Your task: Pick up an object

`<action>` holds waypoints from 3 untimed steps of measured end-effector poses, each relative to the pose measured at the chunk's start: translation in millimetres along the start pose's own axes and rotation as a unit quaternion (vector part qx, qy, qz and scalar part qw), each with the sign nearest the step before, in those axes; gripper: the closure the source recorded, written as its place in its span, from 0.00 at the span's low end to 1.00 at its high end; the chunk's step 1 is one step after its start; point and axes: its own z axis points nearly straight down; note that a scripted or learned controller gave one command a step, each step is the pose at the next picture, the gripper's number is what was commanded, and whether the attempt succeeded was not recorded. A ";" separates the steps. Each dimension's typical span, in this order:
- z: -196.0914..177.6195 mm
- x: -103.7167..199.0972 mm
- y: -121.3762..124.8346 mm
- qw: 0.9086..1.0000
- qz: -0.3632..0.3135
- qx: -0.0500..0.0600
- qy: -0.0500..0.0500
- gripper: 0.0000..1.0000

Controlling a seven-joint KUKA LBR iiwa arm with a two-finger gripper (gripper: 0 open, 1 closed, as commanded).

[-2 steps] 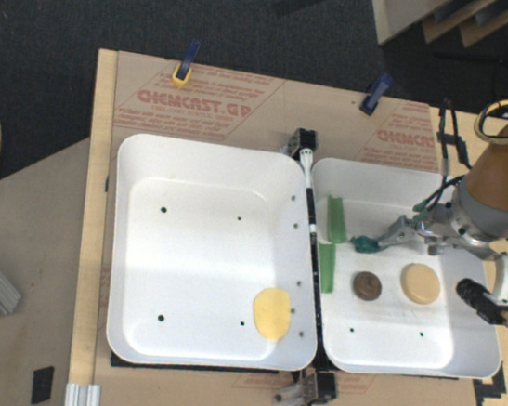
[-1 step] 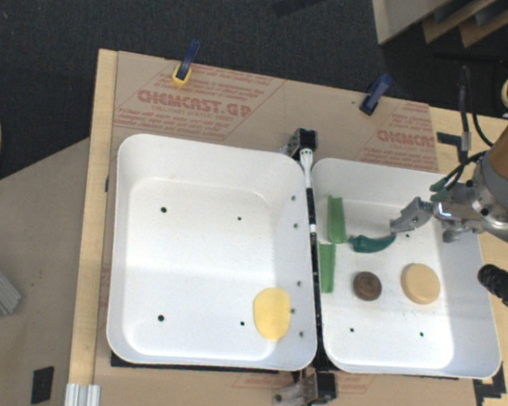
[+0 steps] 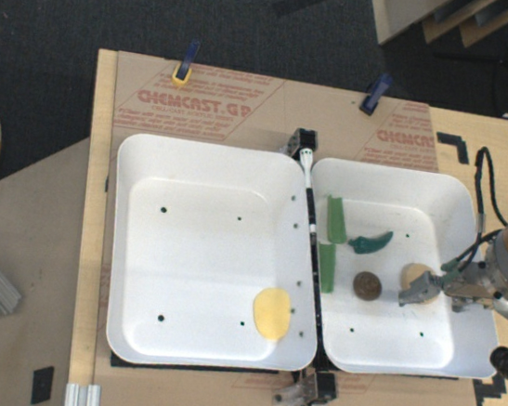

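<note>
Camera view: the gripper [image 3: 418,288] hangs low at the right side of the right bin [image 3: 382,356], right against a small tan lump [image 3: 415,275]; how it is set cannot be told, and no hold on the lump is evident. Just left of it lies a brown ball [image 3: 368,286], then a teal curved piece [image 3: 370,243] and a green strip [image 3: 331,241] along the divider. A yellow disc [image 3: 272,313] lies in the left bin [image 3: 134,256]. The tan lump looks light and probably soft; a pinch across its middle seems best. The ball may roll away.
</note>
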 end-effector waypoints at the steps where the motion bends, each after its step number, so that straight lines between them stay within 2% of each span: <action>1: -81.7 -58.3 5.3 1.000 -0.001 -0.009 -0.005 0.00; 2: -87.3 -54.4 5.5 1.000 -0.003 -0.006 -0.002 1.00; 3: 63.0 -46.9 2.5 1.000 -0.003 0.003 0.002 1.00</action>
